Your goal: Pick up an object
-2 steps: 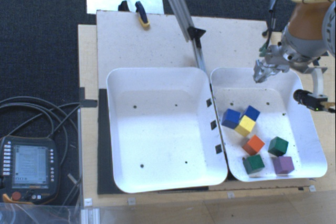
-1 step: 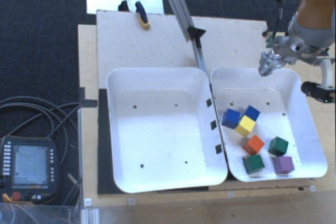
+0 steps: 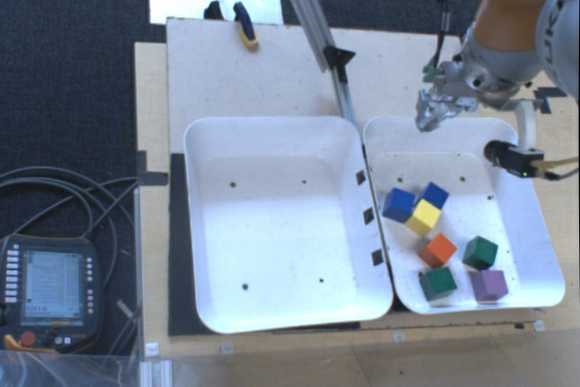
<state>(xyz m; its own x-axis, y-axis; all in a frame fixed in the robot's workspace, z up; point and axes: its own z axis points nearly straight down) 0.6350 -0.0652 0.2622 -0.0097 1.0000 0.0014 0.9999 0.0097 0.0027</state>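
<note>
Overhead, tool [image 3: 436, 116] above right bin [image 3: 535, 231]; blocks [image 3: 426, 217] unlabeled, no legible writing.

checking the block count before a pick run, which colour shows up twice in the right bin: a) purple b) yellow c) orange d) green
d, two green cubes lie in the right bin, one near the purple cube and one below the orange cube; the yellow cube is single.
</note>
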